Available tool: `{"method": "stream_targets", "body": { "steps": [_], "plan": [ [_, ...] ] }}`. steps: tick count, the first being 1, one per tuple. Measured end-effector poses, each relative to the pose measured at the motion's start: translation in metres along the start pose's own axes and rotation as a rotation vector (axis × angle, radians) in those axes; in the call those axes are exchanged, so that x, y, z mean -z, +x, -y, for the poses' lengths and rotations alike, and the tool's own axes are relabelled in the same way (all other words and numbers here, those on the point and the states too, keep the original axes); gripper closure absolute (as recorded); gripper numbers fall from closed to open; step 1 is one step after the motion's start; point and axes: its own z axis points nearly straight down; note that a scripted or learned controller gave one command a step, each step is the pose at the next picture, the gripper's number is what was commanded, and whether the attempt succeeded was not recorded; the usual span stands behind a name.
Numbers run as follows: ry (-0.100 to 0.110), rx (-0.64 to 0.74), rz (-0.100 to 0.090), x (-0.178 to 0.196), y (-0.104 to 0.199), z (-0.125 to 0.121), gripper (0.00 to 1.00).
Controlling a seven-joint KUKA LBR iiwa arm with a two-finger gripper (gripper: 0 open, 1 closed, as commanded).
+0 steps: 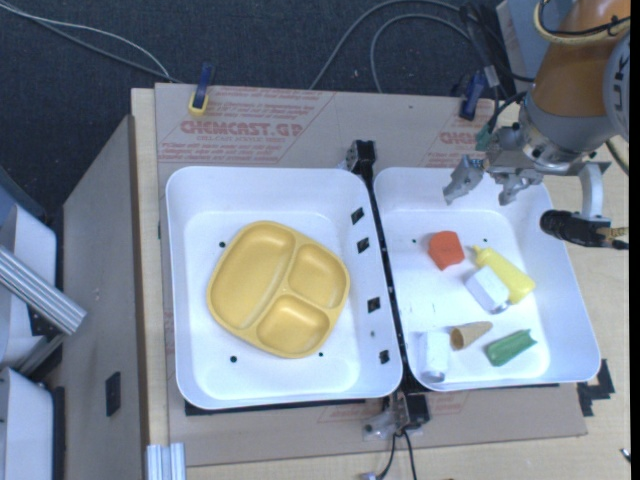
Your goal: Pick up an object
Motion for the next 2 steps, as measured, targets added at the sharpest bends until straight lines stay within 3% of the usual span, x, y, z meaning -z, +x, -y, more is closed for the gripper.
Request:
{"method": "stream_targets", "body": {
  "steps": [1,2],
  "plan": [
    [-0.003,0.001,0.0,0.012,0.0,-0.001,1.0],
    [-0.001,0.004,-0.002,0.067,0.047,0.069,1.0]
  ]
}}
